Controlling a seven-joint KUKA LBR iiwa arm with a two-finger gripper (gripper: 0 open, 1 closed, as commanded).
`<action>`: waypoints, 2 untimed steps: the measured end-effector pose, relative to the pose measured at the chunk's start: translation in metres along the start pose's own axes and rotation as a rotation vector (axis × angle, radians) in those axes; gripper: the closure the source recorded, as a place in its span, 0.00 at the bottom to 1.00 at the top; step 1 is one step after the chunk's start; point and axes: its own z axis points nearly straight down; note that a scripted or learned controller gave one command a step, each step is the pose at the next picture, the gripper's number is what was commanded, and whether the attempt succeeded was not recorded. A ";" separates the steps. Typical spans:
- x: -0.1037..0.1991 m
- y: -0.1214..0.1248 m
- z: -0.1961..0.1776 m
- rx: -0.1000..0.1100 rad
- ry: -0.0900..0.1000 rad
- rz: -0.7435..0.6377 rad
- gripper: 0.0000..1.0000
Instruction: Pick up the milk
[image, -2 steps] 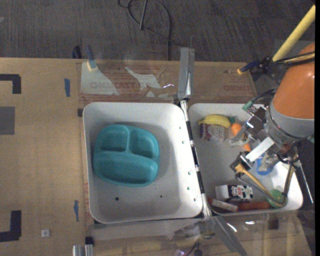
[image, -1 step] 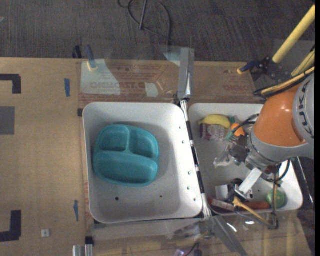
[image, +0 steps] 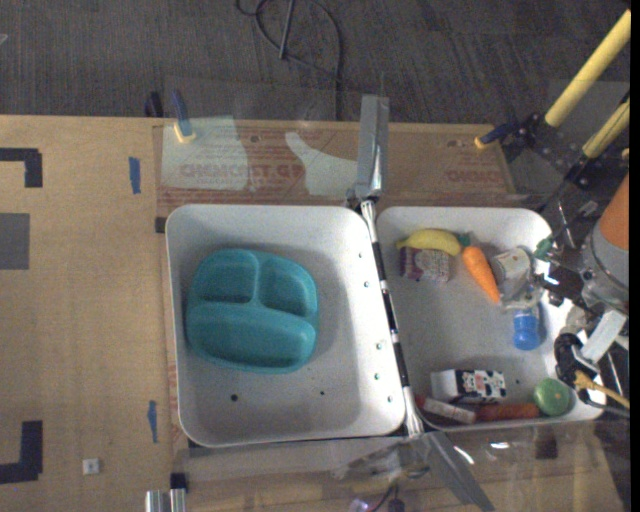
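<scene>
The milk (image: 468, 383), a small cow-patterned carton, lies on its side in the near part of the right bin (image: 455, 330), with a red stick-shaped item (image: 485, 410) just nearer and a green ball (image: 550, 397) to its right. It looks light, with smooth, thin card walls that could dent or slip, so a moderate grip across its narrow width at mid-length seems best. The gripper (image: 575, 285) hangs at the bin's right edge, well apart from the milk, and whether it is open or closed cannot be told.

L bin (image: 200, 240): divided plate (image: 252, 310) in middle.
R bin (image: 450, 330): banana (image: 432, 240) at far wall, carrot (image: 482, 273) just to its R; milk carton (image: 468, 382) near front wall.
</scene>
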 end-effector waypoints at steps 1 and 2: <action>0.019 -0.021 0.136 -0.007 0.003 -0.391 0.00; 0.016 -0.019 0.126 -0.014 0.000 -0.384 1.00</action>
